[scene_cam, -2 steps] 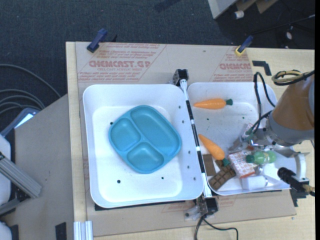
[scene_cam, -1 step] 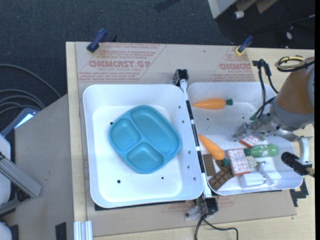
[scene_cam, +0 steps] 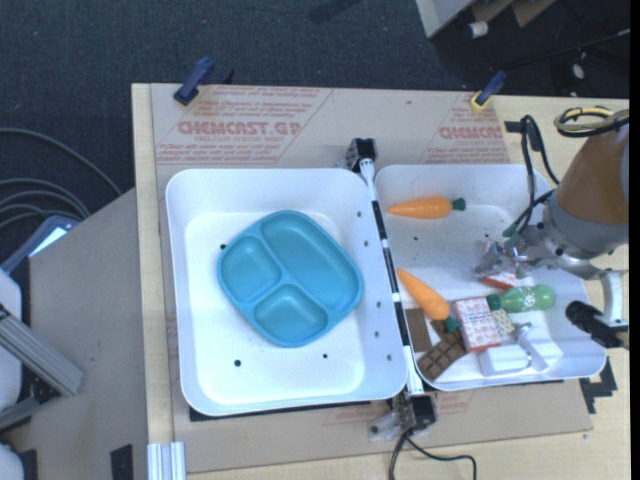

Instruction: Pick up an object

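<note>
The right bin (scene_cam: 440,180) holds several small objects. An orange carrot (scene_cam: 421,207) lies near its far wall and a second carrot (scene_cam: 424,294) lies by its left wall. A green bottle (scene_cam: 524,299) rests on its side at mid right. Beside it sit a red and white box (scene_cam: 479,324), a brown chocolate bar (scene_cam: 442,352) and a white piece (scene_cam: 512,357) near the front wall. My gripper (scene_cam: 499,260) is low in the right bin, just above the green bottle's left end and to the right of the second carrot. Nothing is visibly held.
The left bin (scene_cam: 200,348) holds a blue divided plate (scene_cam: 288,277). The grey arm with its orange band (scene_cam: 593,176) leans over the right bin's right wall. Black clips (scene_cam: 361,151) join the bins at the centre. Cables run behind the right bin.
</note>
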### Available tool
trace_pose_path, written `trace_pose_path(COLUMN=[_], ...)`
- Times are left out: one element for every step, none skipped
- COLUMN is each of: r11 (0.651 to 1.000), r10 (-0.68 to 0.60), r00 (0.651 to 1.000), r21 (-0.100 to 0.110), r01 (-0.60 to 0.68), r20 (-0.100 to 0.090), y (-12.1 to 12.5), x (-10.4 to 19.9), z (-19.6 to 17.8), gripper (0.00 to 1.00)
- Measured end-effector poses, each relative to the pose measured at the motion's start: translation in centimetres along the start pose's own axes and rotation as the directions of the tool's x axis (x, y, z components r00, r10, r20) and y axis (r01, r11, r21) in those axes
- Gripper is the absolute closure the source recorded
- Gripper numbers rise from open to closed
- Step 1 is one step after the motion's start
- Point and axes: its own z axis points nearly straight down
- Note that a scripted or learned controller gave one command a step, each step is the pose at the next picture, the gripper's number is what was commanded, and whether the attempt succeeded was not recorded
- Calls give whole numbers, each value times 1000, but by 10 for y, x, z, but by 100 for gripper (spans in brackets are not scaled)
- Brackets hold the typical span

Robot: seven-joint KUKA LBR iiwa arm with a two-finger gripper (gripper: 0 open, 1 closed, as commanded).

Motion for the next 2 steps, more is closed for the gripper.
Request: trace_pose_path(r11=[1000, 1000], r10=[0, -1], r00=[1000, 1000], r21=[0, 1], r01=[0, 1], r20=[0, -1], y=[39, 64], x=[55, 124], z=[10, -91], gripper=[100, 100])
